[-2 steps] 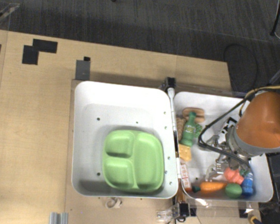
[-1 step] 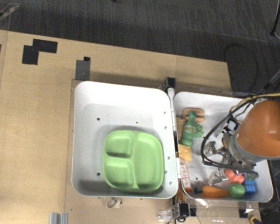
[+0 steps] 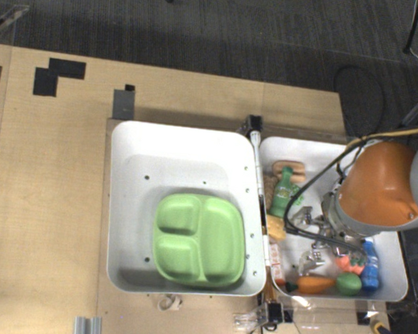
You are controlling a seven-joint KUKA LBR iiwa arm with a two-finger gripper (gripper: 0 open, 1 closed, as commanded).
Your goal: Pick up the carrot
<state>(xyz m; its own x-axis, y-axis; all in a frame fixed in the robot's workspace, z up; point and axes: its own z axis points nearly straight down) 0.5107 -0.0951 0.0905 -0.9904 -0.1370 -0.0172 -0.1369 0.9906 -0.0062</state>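
The carrot (image 3: 316, 285) is orange and lies flat near the front wall of the right bin (image 3: 400, 287). My gripper (image 3: 311, 262) hangs below the arm's orange band (image 3: 377, 186), just above and slightly left of the carrot. From here I cannot see whether it touches the carrot. The arm's bulk hides the middle of the right bin.
Right of the carrot sit a green round piece (image 3: 348, 284), a salmon-red piece (image 3: 349, 264) and a blue object (image 3: 369, 272). A green bottle (image 3: 283, 192) lies at the bin's back left. The left bin (image 3: 133, 156) holds a green divided plate (image 3: 163, 257).
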